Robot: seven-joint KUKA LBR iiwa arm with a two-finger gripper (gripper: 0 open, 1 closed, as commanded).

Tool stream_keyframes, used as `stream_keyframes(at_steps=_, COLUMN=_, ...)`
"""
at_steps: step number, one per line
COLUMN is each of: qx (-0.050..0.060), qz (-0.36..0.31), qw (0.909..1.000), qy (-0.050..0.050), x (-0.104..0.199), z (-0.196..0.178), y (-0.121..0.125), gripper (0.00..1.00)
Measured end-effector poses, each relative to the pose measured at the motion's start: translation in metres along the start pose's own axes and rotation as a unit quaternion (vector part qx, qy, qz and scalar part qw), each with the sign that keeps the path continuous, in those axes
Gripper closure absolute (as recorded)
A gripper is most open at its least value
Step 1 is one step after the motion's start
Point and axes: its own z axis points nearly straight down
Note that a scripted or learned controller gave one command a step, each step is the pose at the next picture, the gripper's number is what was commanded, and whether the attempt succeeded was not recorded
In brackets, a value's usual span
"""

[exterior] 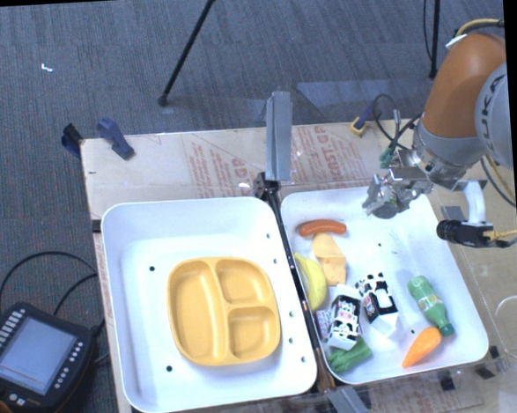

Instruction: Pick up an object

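My gripper (383,199) hangs over the far right part of the right bin (380,237), above bare white floor, with nothing visibly between its fingers. In that bin lie a sausage (322,228), a pale cheese wedge (330,256), a banana (313,279), two cow-patterned milk cartons (344,319) (377,297), a green bottle (429,302), a carrot (422,347) and a green vegetable (350,355). The sausage is the nearest object, to the gripper's left and a little nearer the camera.
The left bin (129,254) holds a yellow divided plate (222,309). A grey upright post (280,142) stands behind the seam between the bins. A handheld pendant (35,354) rests on the floor at the left.
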Motion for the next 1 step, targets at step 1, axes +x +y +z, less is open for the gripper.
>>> stream_keyframes(at_steps=1, qx=0.0, qz=-0.022, qw=0.9997, qy=0.0, x=0.0241, z=-0.018, y=-0.0019, gripper=1.0)
